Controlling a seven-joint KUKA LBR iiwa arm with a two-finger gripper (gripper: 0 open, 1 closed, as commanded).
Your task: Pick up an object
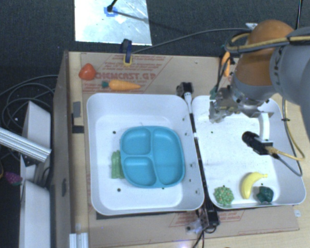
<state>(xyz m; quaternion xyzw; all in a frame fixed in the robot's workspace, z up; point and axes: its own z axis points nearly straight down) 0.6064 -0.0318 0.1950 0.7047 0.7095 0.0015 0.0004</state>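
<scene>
Gripper (218,113) hovering over right bin (289,187) near its back-left corner; jaw state impossible to tell. Banana (250,184) lying near front edge, between green cluster (224,195) and dark-green piece (264,194). Bare floor mid-bin. Red lettering on cardboard (144,68), unreadable.

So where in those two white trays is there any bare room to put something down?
Most of the right bin, between the claw and the banana, is bare. The left bin is crowded by the blue plate, leaving a back strip.
</scene>
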